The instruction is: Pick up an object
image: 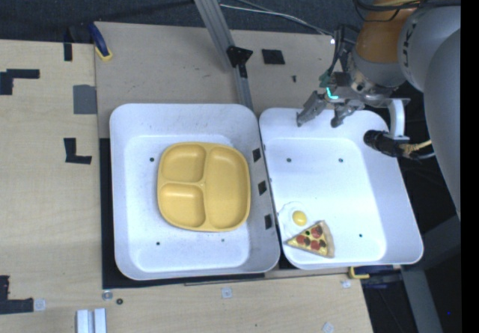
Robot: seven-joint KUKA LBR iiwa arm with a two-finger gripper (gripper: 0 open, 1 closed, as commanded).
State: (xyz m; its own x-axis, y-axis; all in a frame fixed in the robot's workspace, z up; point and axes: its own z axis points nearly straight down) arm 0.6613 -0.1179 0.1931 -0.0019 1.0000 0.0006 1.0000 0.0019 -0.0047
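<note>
A toy pizza slice [313, 239] lies flat in the near left corner of the right bin [389, 197], touching a toy fried egg [296, 217] just beyond it. Both look like light, stiff plastic, thin and low, probably slippery; the slice's crust edge seems the best place to pinch. In the left bin [135, 174] sits a yellow divided plate [203, 186], wide and awkward to grasp. The gripper [323, 116] hovers over the right bin's far edge, fingers apart, holding nothing.
</note>
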